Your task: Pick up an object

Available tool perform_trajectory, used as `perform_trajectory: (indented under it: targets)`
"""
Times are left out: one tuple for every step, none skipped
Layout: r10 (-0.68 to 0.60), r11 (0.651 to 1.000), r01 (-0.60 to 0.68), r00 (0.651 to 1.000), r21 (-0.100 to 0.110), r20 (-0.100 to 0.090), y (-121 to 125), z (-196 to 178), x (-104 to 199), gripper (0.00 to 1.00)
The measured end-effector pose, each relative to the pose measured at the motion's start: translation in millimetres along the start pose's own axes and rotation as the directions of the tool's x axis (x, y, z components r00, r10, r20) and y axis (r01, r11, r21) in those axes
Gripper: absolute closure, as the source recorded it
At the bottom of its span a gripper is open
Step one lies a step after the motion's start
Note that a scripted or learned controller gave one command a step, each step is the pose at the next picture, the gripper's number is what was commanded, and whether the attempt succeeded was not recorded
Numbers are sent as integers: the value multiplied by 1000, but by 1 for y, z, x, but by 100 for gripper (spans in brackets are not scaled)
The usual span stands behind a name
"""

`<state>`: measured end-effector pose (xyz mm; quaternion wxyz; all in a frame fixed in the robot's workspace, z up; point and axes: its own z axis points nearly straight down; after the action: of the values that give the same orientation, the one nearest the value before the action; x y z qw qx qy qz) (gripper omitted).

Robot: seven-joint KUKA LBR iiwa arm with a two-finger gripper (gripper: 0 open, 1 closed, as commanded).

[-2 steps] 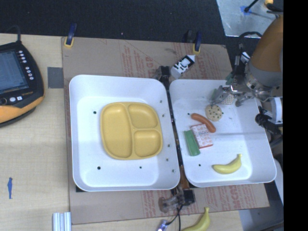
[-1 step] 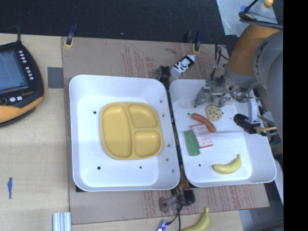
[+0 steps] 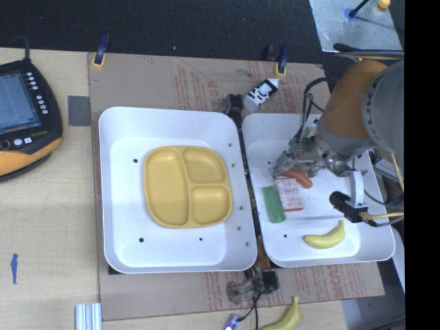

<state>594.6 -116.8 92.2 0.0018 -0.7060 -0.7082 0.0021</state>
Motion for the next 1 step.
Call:
perform_trajectory:
  targets:
    - [3,1000,-3,1000,-3,0,36,0,-36,0]
